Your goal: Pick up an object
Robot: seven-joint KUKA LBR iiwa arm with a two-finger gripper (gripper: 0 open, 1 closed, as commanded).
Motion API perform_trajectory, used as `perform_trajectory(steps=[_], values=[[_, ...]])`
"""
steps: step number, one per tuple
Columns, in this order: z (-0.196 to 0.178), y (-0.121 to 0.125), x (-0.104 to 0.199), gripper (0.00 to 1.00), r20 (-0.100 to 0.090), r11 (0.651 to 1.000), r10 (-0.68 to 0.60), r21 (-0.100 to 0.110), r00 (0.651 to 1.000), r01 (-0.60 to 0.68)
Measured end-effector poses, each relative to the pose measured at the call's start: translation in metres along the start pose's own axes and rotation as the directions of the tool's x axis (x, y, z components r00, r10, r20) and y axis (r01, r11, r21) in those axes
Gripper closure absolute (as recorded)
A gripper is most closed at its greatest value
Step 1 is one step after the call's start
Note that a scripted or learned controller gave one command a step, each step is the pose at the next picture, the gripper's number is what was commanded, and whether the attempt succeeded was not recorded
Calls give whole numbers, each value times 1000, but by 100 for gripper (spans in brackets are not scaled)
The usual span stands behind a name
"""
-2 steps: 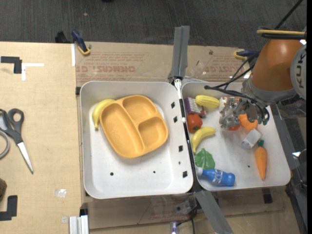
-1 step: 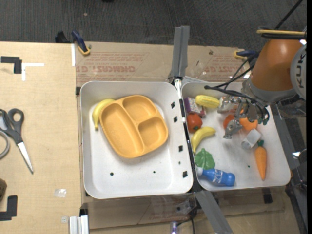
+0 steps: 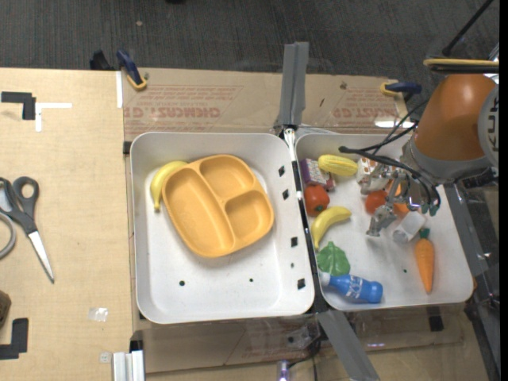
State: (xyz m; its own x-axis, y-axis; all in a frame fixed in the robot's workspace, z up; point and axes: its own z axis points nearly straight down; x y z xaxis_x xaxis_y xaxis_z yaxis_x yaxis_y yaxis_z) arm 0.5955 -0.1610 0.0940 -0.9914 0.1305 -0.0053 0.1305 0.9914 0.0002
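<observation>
While the hand (image 3: 389, 213) hangs low in the right bin (image 3: 452, 292), fingers too cluttered to read, so can't tell if open or closed; a small red-orange piece (image 3: 375, 202) sits just beside it, the carrot (image 3: 425, 263) near. Carrot looks like light, stiff, smooth plastic; prob. best taken across its thick upper end. Bananas (image 3: 329, 222), blue bottle (image 3: 355, 289) lie farther left; yellow plate (image 3: 218, 205) in left bin.
</observation>
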Motion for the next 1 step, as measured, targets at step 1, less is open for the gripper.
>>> perform_trajectory(steps=[1], values=[[0,10,-30,0,-10,991,133,1,991,-133]])
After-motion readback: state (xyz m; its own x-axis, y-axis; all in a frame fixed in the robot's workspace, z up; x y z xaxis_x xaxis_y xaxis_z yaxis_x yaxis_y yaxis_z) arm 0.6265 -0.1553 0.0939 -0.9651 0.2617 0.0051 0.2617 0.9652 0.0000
